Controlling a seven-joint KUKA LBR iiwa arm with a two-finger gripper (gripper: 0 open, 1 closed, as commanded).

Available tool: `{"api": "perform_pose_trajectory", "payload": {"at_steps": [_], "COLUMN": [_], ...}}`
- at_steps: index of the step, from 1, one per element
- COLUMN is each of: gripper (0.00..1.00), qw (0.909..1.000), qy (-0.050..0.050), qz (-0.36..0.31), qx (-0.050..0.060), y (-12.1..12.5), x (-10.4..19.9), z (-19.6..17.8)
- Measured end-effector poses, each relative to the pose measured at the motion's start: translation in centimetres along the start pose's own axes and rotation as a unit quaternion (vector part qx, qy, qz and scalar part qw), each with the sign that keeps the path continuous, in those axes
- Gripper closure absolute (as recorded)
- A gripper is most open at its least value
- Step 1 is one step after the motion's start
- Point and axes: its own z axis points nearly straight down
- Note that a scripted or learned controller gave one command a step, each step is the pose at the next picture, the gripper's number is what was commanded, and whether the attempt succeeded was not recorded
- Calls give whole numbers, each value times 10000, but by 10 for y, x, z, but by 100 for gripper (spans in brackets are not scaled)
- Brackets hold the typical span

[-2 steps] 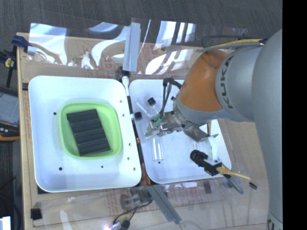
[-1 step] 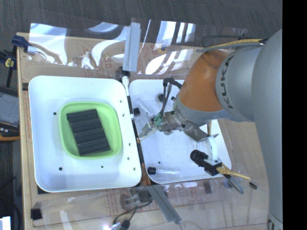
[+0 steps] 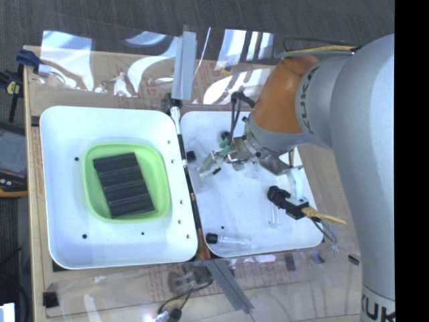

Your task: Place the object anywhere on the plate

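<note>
Dark ribbed block [image 3: 124, 184] lying on green plate [image 3: 89, 180], left bin [image 3: 60, 233]
Gripper [image 3: 213, 163] low over right bin [image 3: 248, 210], well apart from plate; its opening cannot be told

A block [image 3: 124, 183] lies on the plate [image 3: 91, 180] in the left bin [image 3: 60, 133].

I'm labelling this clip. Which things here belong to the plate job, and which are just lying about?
Job: green plate; dark ribbed block, lying on that plate; pincer, above the right bin.
Lying about: capped clear tube, near the right bin's front edge; small black piece, by its left wall.
</note>
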Motion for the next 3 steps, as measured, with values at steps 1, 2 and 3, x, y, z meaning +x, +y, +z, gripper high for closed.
{"api": "perform_pose_trajectory", "payload": {"at_steps": [1,2,3], "gripper": [0,0,0], "qw": [9998,9999,9977], "qy": [0,-2,-5], "qz": [190,142,675], "qx": [-14,-10,-24], "y": [-12,23,-1], "x": [-24,-78,-97], "z": [-59,-61,-220]}}
